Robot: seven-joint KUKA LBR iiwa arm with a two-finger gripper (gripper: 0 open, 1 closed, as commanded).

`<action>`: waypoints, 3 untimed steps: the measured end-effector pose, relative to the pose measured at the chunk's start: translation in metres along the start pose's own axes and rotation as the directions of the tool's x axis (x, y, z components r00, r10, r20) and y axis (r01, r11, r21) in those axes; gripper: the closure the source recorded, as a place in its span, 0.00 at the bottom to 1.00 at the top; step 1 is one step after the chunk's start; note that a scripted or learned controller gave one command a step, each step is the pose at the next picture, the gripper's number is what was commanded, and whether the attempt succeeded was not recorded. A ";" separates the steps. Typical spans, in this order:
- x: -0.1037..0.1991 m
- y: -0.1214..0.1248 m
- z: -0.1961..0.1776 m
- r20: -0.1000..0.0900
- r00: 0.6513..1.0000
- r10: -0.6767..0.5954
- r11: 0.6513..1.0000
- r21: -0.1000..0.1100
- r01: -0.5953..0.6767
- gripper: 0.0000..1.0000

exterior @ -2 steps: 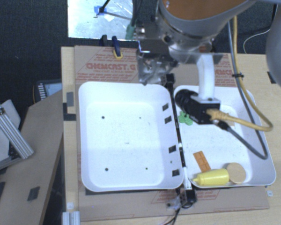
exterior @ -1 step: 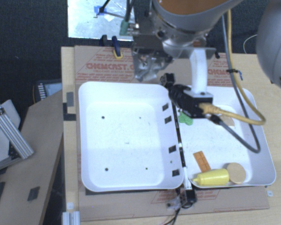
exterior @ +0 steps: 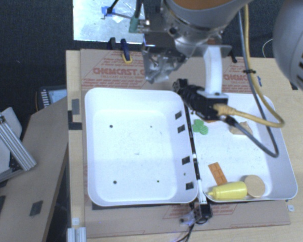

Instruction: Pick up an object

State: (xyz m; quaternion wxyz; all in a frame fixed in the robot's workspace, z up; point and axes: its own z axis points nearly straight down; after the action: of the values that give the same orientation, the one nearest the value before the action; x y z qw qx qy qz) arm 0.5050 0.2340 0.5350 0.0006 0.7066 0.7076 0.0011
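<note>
White bins: two shallow trays set side by side on the counter; the left bin is shown bare-floored, the right bin carries every loose item.
Yellow object: a soft-looking yellow piece lies against the near wall of the right bin, close to the divider corner.
Tan disc: a round tan disc is seen touching the yellow piece's right end.
Orange strip: a flat orange strip lies just beside the yellow piece, on its far side.
Green piece: a small green piece sits near the divider, partly under the black fitting.
Pale piece: a tan lump is partly hidden behind the cables.
Gripper: the gripper is held above the far rim of the left bin, well apart from all objects; nothing is seen between the fingers.
Finger state: blurred, so spread or pressed together cannot be told.
Risk, empty grasp: a descent from the present spot would probably close on bare tray, as no object lies below.
Risk, crowding: yellow piece, disc and strip are bunched, so one may be nudged while another is sought.
Risk, wall: the near wall and corner leave little room for a finger behind the yellow piece.
Risk, cable: the yellow cable and grey hose trail over the right bin and could drag items.
Open room: the middle of the right bin floor is judged the freest approach.
</note>
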 end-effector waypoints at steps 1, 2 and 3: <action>0.000 0.027 0.000 0.000 1.000 0.001 1.000 0.000 -0.001 1.00; -0.079 -0.005 -0.001 0.001 1.000 0.007 1.000 0.001 -0.007 1.00; -0.192 -0.010 -0.001 0.003 1.000 0.013 1.000 -0.001 -0.013 1.00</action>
State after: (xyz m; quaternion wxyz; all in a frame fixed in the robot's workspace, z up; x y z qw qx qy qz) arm 0.4951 0.0418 0.5357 0.0019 0.7112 0.7030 0.0005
